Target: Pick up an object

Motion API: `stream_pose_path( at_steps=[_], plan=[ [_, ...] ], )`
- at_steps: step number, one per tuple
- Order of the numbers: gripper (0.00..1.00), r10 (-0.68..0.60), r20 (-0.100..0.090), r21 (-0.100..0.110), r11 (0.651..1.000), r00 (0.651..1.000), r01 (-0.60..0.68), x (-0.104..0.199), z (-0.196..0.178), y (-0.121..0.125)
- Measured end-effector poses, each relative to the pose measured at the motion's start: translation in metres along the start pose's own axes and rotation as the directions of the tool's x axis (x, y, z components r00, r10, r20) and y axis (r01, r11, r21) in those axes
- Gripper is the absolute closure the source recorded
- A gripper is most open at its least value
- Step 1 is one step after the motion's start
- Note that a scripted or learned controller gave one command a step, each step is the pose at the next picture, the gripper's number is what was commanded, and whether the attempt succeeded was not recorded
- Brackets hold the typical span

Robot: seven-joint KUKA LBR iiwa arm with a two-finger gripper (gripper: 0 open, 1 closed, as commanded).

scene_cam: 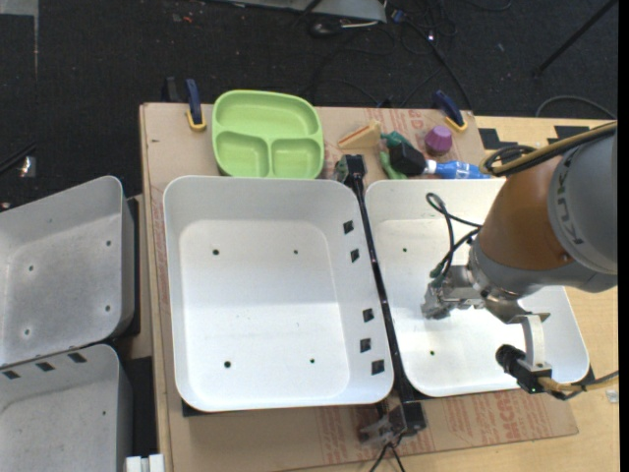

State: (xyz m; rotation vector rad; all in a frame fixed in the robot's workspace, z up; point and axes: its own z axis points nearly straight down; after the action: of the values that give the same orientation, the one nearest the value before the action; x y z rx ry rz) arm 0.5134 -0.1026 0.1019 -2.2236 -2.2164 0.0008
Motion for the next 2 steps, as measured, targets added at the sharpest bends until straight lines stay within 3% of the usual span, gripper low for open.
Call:
stream_pose_path(
  at_steps=[1,2],
  plan=[
    [1.0,-0.006,0.002,-0.006,1.0,1.0,0.006,0.003,-0.059,0.008],
    [1.0,-0.006,0.002,-0.003,1.0,1.0,0.006,0.0,-0.105,0.001]
  ],
)
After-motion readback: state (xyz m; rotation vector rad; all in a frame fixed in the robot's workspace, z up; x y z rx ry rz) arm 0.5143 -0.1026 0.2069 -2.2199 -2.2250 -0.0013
